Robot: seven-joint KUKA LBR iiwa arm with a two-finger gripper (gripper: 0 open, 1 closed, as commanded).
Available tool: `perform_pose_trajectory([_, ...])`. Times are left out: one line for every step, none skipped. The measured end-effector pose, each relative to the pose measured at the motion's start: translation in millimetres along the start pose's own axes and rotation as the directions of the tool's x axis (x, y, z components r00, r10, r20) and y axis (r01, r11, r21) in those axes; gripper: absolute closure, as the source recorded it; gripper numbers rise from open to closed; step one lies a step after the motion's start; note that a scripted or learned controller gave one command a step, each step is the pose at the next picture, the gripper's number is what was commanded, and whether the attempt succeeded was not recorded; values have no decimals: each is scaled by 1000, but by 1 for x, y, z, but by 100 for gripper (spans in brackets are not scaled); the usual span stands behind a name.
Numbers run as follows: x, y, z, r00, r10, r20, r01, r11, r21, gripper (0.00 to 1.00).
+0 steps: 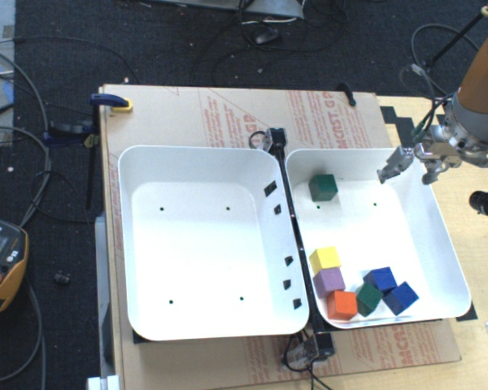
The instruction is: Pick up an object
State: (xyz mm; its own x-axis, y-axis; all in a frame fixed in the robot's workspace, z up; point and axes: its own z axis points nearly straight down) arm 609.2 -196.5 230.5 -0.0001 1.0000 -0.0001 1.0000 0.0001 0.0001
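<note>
Arm enters from the right, orange band at the frame edge, wrist above the far right corner of the right bin point(439, 242). End effector point(408, 164) sits over that bin's upper right rim area, fingers spread apart, nothing between them. One finger point(390, 169) points down-left toward the bin floor; the other is near the bin's right wall.

Right bin contents:
- green cube point(323, 187) alone near the far end, left of centre, well apart from the rest and from the end effector
- cluster at the near end: yellow cube point(325, 258) touching the purple cube point(329, 279) just in front of it
- orange cube point(342, 303) in front of purple, against the near rim
- dark green cube point(368, 297) just right of orange, touching it
- two blue cubes: blue cube point(380, 278) behind the dark green one, second blue cube point(401, 296) to its right, tilted on a corner-on angle

None of the cubes is in contact with the end effector; all rest on the bin floor.

Left bin point(146, 177) sits side by side with the right one, the rims touching along the centre divider. Both bins are on the bench point(228, 108), which is covered with printed cardboard. Blue-and-yellow clamp point(110, 101) at the bench's far left corner. Cables on the dark floor around the bench; yellow handheld unit point(0, 258) at the left edge.
</note>
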Motion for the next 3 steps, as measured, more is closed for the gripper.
perform_pose_trajectory([40,10,97,1000,-3,-3,3,1000,8,0])
perform_pose_trajectory([57,50,123,1000,0,1,0,1000,-9,0])
perform_pose_trajectory([64,42,125,1000,0,1,0,1000,-10,0])
